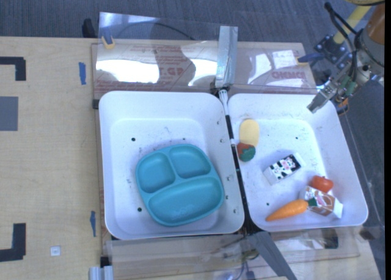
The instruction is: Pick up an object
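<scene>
The hand hovers over the right bin's upper right corner; whether it is open or closed cannot be told. Below and left of it lie a yellow lemon, cow-print box and carrot.

Bright, even light (glare on plastic)

A blue divided plate lies in the left bin; the hand hovers at the right bin's upper right corner.
</scene>
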Motion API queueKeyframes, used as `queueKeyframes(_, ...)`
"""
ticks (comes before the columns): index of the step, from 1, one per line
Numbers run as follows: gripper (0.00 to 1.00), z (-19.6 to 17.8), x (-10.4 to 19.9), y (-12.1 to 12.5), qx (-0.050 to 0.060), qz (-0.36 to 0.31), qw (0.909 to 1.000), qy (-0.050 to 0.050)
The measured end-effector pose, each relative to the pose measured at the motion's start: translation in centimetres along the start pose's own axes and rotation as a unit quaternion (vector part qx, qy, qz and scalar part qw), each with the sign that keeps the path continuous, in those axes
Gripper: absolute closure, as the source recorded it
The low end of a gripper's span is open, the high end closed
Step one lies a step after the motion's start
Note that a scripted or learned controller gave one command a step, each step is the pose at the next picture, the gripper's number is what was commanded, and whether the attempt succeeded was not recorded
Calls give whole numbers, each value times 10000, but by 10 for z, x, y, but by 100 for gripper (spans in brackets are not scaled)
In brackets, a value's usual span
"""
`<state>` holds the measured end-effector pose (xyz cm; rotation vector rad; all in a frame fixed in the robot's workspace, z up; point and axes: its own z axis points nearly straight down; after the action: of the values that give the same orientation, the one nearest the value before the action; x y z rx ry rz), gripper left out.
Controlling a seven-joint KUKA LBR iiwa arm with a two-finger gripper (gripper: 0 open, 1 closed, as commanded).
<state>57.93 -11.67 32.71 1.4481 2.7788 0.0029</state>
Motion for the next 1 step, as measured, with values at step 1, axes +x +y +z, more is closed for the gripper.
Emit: queueKeyframes(1, 100, 40, -6, -47, 32, -65, 10000, 30)
